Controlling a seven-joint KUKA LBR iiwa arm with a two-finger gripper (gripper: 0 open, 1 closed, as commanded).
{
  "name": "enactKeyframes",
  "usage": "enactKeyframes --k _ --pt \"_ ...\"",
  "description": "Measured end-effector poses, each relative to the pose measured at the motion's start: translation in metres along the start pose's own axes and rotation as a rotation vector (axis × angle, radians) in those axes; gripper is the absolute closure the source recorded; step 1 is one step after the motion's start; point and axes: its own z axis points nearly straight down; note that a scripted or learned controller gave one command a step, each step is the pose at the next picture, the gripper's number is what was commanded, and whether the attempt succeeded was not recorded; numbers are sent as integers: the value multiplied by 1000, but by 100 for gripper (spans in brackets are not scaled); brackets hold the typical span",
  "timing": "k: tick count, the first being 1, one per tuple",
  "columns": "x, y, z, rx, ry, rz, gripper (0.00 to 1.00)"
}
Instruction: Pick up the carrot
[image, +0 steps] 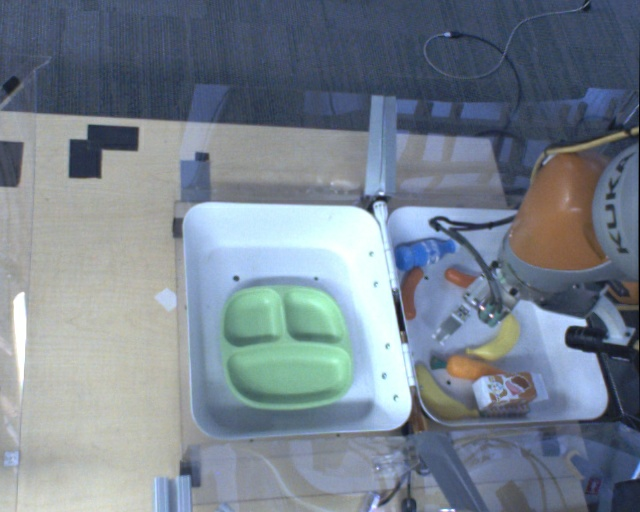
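Note:
The carrot (466, 367), a short orange piece, lies in the right bin (590, 400) near its front. It rests between a yellow banana (497, 341) behind it and a second banana (441, 394) in front. My gripper (456, 319) hangs over the middle of this bin, a little behind and to the left of the carrot and apart from it. Nothing shows in its grasp. The arm's orange band (560, 215) covers the bin's far right part.
The right bin also holds a blue item (424, 252), a reddish sausage-like piece (410, 292), a small orange piece (460, 277) and a small printed carton (505, 392). A green divided plate (288, 345) lies in the left bin (205, 300). A metal divider (380, 150) runs between the bins.

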Motion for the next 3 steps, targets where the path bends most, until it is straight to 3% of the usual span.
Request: enactKeyframes --k 1,2,3 --pt "32 -38 46 -7 -10 -13 0" --pt "30 -35 33 -14 -16 -12 100" --pt "52 -21 -57 -2 -3 -58 100"
